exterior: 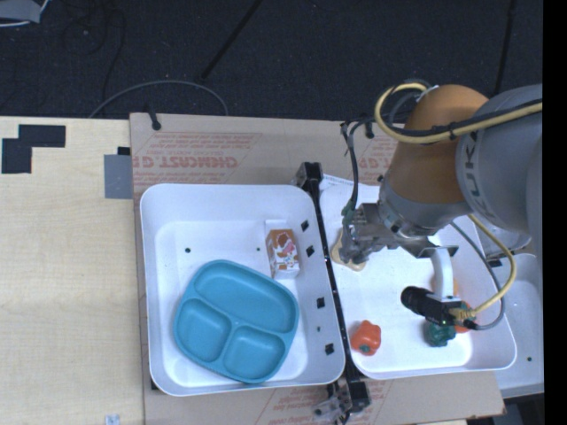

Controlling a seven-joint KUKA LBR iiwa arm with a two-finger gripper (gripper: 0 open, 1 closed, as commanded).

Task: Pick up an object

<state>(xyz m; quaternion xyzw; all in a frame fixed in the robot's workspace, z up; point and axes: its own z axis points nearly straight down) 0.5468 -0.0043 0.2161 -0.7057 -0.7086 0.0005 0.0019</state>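
Note:
My gripper (352, 253) hangs low over the left part of the right bin (496, 354), close to the wall between the two bins. A small pale shape shows right under its tip, and I cannot tell what it is or whether it is held. An orange-red toy pepper (366, 336) lies near the right bin's front left corner, below the gripper. A small teal object (436, 333) with an orange bit beside it rests near the front of that bin, further right.
The left bin (159, 237) holds a blue divided plate (235, 320) and, behind it, a small printed snack packet (283, 251) near the divider. The arm's grey and orange body covers the back right of the right bin.

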